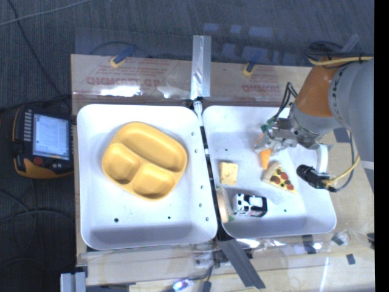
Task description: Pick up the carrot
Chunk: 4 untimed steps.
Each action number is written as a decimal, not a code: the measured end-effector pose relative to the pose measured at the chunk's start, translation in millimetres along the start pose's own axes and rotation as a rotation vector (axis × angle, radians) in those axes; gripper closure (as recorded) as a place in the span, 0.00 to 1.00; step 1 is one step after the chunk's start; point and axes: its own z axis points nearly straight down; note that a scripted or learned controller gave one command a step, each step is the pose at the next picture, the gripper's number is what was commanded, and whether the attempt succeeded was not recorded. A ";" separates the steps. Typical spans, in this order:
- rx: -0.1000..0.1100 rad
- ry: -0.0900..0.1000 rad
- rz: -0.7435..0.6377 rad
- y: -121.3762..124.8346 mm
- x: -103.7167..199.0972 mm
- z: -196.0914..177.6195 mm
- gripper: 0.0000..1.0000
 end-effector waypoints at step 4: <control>0.014 -0.005 -0.128 -21.5 97.6 -100.2 1.00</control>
